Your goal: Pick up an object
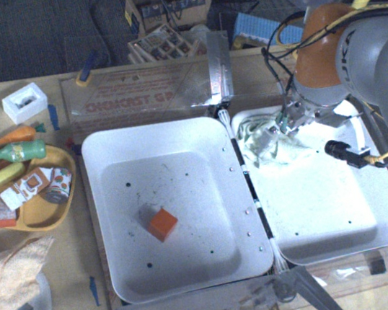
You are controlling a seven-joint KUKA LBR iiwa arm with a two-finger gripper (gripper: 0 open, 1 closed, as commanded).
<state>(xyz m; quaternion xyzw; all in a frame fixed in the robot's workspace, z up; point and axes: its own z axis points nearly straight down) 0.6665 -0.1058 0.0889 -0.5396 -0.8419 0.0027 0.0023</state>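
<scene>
An orange cube point(163, 223) lies in the left bin point(107, 157), a little left of its middle. A crumpled clear and greenish object point(261, 143) sits in the far left corner of the right bin point(353, 235). My gripper point(286, 123) hangs low over that corner, at the right edge of the crumpled object, and the view does not show whether it touches it. The grey arm with its orange band point(323, 46) reaches in from the upper right and hides part of the bin's far rim.
A yellow bowl point(39, 215) with toy food and small packets stands left of the bins. A white box point(25, 102) sits at the far left and a pale cloth point(13, 278) at the near left. A clear plastic sheet point(141, 97) lies behind the left bin.
</scene>
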